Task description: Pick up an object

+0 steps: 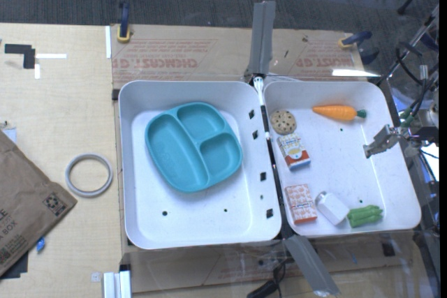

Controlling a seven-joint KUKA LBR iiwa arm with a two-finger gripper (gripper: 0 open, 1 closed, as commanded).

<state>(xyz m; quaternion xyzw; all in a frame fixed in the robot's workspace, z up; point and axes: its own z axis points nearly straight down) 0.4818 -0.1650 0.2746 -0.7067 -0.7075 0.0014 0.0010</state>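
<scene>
Approach step, by my read: nothing is lifted yet. The gripper [379,142] sits at the right edge of the right bin [391,171], low over the wall, and nothing lies under it or by it. Jaws: can't tell if spread or pressed together (too small and grey on grey at that spot).

Candidates all lie in the right bin. Carrot [338,112] near the back edge, towards the back right corner, lying across, and closest to the gripper. Cookie [283,121] by the left edge, back half, w/ a small red-and-white carton [294,151] just in front of it, near touching. Another flat red-and-white packet [300,203] near the front left corner. White block [333,209] and a green veg piece [364,215] along the front edge, the two touching or v. close.

The left bin [133,171] carries a blue divided plate [193,146], centre, tilted a bit.

Next move, as I judge it: pick one target, prob. the carrot since it stands well apart from the rest, swing in from the right edge over it, line the jaws across its narrow width, then descend. The front-edge pair is riskier, being crowded together.
</scene>
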